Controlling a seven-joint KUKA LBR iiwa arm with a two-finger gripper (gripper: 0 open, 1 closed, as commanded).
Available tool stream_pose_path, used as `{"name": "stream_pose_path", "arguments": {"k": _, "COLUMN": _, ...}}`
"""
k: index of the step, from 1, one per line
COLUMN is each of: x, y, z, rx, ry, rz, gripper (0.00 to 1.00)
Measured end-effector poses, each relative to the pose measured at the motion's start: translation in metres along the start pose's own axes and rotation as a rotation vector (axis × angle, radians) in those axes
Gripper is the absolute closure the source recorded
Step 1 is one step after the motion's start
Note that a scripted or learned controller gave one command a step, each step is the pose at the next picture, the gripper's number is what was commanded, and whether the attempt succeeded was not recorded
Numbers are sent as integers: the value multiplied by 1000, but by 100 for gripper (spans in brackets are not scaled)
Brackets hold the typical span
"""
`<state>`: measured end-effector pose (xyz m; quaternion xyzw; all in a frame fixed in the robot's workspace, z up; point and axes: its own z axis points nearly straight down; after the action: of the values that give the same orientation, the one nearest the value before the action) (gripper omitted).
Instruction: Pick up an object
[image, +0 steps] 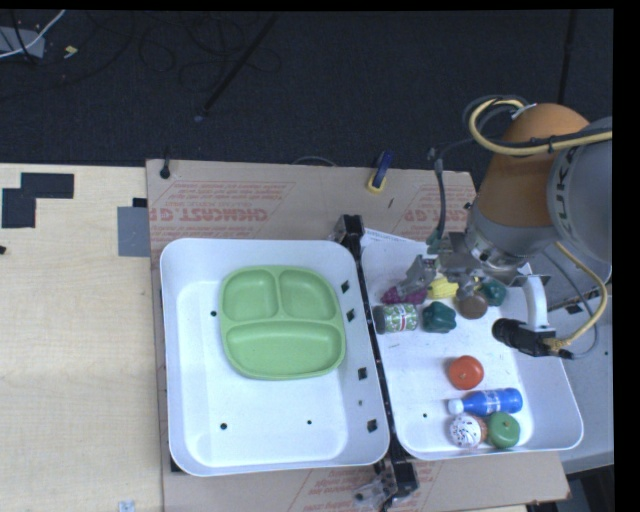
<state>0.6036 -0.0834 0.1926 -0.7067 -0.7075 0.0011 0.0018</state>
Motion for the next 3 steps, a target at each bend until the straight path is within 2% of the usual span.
{"name": "stream_pose_path", "arguments": {"k": 1, "x": -3, "y": 1, "z": 44, "rx": 3, "ry": 0, "rz": 0, "gripper": 0}}
{"name": "stream_pose_path", "arguments": {"k": 2, "x": 3, "y": 1, "z": 79, "rx": -22, "ry": 2, "rz": 0, "gripper": 0}}
{"name": "stream_pose_path", "arguments": {"k": 3, "x": 2, "y": 3, "z": 79, "rx": -24, "ry": 1, "rz": 4, "gripper": 0}}
